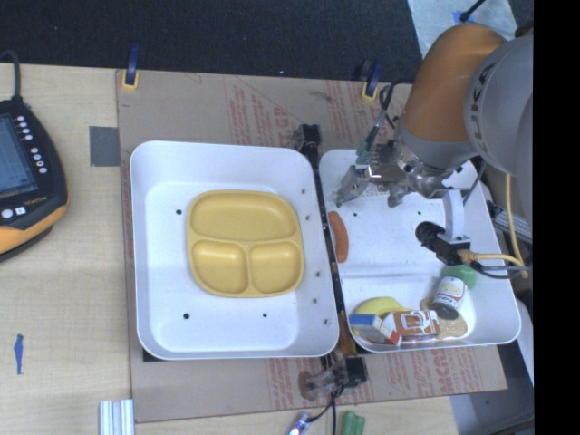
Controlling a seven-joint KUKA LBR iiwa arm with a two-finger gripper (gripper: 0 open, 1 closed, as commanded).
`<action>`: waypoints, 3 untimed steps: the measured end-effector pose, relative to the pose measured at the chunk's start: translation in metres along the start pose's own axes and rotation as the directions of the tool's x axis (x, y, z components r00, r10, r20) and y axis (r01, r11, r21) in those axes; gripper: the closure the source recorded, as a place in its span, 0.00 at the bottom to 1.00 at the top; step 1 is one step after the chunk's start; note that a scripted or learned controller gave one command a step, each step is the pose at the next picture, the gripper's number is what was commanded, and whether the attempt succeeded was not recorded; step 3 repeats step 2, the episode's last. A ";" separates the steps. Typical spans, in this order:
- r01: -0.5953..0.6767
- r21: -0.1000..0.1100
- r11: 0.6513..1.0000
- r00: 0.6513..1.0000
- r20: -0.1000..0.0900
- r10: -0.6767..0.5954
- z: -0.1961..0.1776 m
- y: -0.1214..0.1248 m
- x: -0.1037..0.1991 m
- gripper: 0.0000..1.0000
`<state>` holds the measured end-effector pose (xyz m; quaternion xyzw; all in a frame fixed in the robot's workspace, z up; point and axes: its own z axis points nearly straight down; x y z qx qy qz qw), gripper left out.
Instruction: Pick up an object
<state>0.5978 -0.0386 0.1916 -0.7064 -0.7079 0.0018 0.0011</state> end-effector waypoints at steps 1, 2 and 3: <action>0.003 -0.002 1.000 1.000 -0.001 -0.003 -0.001 0.045 -0.008 0.00; 0.001 0.000 1.000 1.000 0.000 -0.001 0.000 -0.003 -0.002 0.00; 0.001 0.000 1.000 1.000 0.000 -0.001 0.000 -0.003 -0.002 0.00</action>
